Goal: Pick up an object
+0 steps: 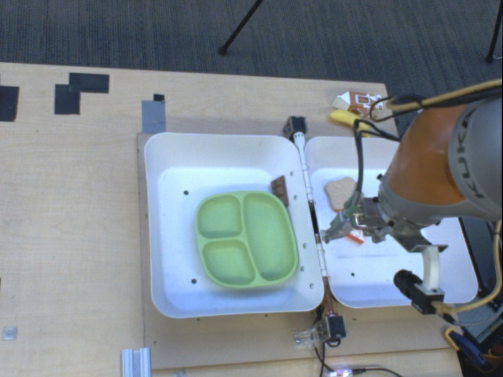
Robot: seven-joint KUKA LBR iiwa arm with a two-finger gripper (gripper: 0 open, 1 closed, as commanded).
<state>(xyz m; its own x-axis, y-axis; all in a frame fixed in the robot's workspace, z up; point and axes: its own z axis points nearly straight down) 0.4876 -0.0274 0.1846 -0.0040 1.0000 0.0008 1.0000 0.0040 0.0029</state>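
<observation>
My gripper point(343, 226) hangs low over the left part of the right bin point(369, 289), under the grey and orange wrist. A small orange-red piece point(356, 239) lies on the bin floor right beside the gripper's tip, partly hidden by it. Just behind the gripper rests a tan, rounded object point(339, 192). A small brown object point(278, 185) lies in the left bin, at the far right corner of the green plate. Nothing shows as held.
A green three-compartment plate point(245, 239) takes up the middle of the left bin point(169, 234). The ridge between the two bins point(308, 210) runs close to the gripper's left. Yellow and white items point(354, 108) lie on the bench behind the right bin.
</observation>
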